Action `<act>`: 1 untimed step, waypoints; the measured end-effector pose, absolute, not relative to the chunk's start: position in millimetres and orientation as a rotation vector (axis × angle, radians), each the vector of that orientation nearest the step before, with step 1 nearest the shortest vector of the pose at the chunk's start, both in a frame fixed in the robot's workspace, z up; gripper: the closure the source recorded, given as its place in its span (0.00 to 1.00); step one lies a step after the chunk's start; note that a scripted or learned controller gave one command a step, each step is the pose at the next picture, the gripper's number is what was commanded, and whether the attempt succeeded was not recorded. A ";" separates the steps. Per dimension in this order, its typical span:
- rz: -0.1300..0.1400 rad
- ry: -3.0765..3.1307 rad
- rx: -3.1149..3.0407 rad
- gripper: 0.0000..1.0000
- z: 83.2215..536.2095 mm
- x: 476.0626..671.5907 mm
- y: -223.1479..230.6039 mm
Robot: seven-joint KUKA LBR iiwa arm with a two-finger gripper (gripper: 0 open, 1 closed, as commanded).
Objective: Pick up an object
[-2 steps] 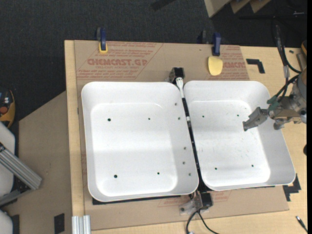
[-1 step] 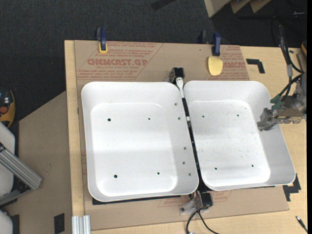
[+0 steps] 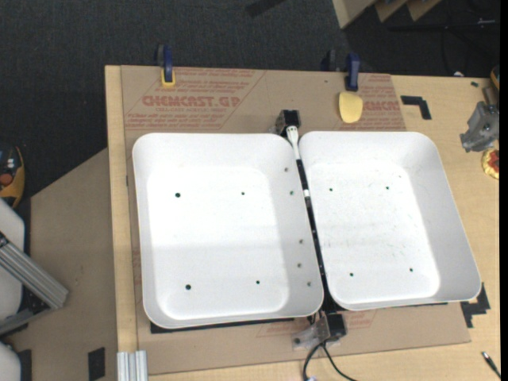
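Gripper sits at far right edge of bench, well apart from both bins; can't tell if it's spread or closed. Only loose obj seen, a small yellow lump, lies on brown board just behind right bin, below blue clamp.

You have one small loose object to look at: a pale yellow, rounded lump lying on the brown table in the upper middle-right of the frame, just above the right-hand white bin, directly below a blue clamp.
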State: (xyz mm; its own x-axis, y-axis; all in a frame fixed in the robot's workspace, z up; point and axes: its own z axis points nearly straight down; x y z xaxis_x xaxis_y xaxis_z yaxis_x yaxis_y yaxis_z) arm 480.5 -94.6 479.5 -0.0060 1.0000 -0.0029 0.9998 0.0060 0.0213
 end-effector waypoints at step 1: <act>-0.014 2.227 2.232 1.00 311.7 477.9 -102.7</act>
State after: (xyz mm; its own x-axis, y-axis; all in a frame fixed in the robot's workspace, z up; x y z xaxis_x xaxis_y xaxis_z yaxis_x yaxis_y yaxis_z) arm 477.9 -102.7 311.7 0.0023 1.0000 0.0022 0.9999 -0.0023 -0.0144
